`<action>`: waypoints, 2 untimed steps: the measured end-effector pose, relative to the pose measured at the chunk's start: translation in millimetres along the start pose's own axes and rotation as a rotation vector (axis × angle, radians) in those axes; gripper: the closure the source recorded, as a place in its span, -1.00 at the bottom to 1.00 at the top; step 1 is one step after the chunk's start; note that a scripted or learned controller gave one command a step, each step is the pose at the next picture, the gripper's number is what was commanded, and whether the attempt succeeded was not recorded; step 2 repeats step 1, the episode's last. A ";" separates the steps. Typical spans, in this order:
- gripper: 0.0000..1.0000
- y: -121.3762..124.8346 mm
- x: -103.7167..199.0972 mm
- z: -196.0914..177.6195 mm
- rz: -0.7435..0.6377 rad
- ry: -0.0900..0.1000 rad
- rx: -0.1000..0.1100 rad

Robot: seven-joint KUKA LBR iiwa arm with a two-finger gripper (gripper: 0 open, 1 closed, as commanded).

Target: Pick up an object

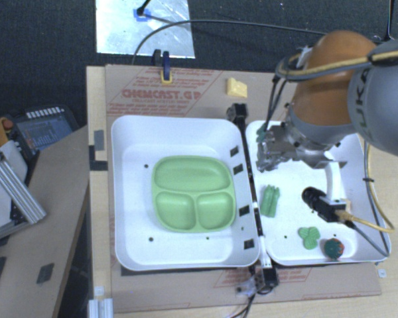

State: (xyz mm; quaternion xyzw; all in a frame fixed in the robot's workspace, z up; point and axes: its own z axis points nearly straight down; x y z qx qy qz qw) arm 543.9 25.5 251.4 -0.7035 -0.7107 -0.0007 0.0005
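end effector [268, 154] over right bin [290, 212] upper left, we can't tell its opening | green ridged toy [270, 201] near it, by bin's left wall | green plate [192, 194] in left bin [132, 177]

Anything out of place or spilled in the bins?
Nothing spilled or damaged. One oddity: a small yellow block lies on the cardboard behind the bins, outside both. The green plate sits flat in the left bin.
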 end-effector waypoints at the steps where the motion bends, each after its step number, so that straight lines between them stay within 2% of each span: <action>1: 1.00 -9.2 48.4 0.0 0.000 0.000 0.000; 2: 1.00 -9.2 48.4 0.0 0.000 0.000 0.000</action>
